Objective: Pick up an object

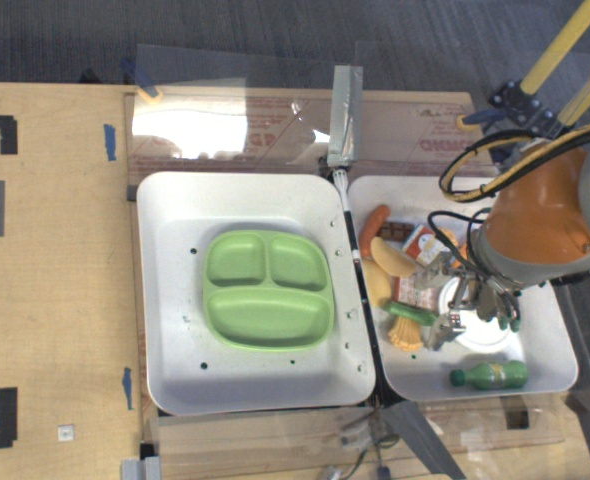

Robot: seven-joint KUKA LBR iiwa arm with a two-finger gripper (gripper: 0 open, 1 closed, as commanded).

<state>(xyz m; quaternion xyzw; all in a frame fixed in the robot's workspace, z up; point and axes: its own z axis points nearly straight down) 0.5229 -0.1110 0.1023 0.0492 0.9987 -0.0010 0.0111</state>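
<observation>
Two white bins: the left bin [165, 298] holds one green divided plate [269, 289], the right bin [560, 353] a heap of toy food [400, 283] plus one green bottle [489, 374]. My arm [540, 218] leans in from the right, my claw [455, 308] low over the heap; its grip I cannot tell

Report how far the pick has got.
Done: the claw is down in the right bin, among the pile by the banana. In hand: nothing visibly gripped. Left: grasp and lift something. The green bottle and the green tray lie untouched.
</observation>
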